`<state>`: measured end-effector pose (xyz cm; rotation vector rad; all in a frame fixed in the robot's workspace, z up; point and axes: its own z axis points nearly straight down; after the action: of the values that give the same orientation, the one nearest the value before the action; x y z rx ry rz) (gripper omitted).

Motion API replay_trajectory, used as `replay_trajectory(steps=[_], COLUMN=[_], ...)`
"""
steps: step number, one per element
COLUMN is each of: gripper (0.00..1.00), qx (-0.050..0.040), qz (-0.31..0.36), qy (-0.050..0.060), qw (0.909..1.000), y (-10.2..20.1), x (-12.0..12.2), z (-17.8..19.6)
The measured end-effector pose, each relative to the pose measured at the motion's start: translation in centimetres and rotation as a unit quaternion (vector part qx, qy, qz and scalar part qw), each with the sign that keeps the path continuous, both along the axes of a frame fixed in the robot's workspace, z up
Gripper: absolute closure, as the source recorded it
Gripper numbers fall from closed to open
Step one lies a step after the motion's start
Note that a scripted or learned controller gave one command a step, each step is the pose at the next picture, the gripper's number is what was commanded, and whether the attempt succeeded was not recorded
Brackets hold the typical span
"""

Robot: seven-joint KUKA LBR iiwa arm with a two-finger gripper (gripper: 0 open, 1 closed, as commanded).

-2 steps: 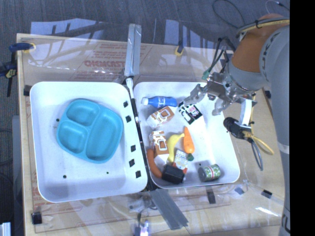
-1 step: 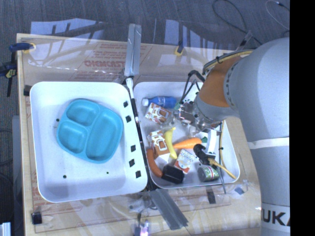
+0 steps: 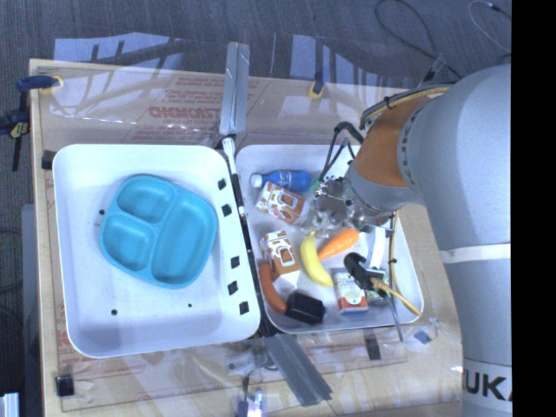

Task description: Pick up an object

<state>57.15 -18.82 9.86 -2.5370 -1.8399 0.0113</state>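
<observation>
Carrot [image 3: 337, 243] seems the likeliest pick here: an orange one in the bin on the view's right [image 3: 408, 295], just below the gripper [image 3: 337, 211] and closer to it than anything else in the heap. Its long axis slants from lower left to upper right. The lower-left end touches or overlaps the banana [image 3: 314, 261], which lies more nearly top to bottom in the view.

The gripper hangs low over the middle of that bin, under the orange band of the arm [image 3: 382, 159]. Whether it is released or clenched I cannot tell — the wrist hides its tip, and nothing can be seen held in it.

Around the carrot the bin is crowded. A blue bottle [image 3: 288, 181] and a snack packet [image 3: 280, 203] sit toward the far left corner, and a small carton [image 3: 280, 248] is beside the banana. A red sausage [image 3: 270, 288] lies along the left wall, a black block [image 3: 305, 307] is near the front, and a juice box [image 3: 350, 295] is just below the carrot.

In the other bin [image 3: 78, 320] sits 1 blue divided plate [image 3: 158, 230], well apart from the arm.

Judging from this, the coming move is a short shift toward the view's bottom and a descent, with the grip set across the carrot's slant — not along it — so the banana stays out of the closing path.
</observation>
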Motion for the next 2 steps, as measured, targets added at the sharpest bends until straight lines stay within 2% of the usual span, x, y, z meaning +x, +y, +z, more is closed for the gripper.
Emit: replay_trajectory(steps=[1, 2], gripper=[1.0, 1.0], qx=[-0.0008, 0.0002], qz=[-0.059, 0.069], qy=[-0.003, -0.002], qw=[0.9983, 0.9976], y=[3.6, 3.5], x=[8.4, 8.5], z=[9.6, 2.2])
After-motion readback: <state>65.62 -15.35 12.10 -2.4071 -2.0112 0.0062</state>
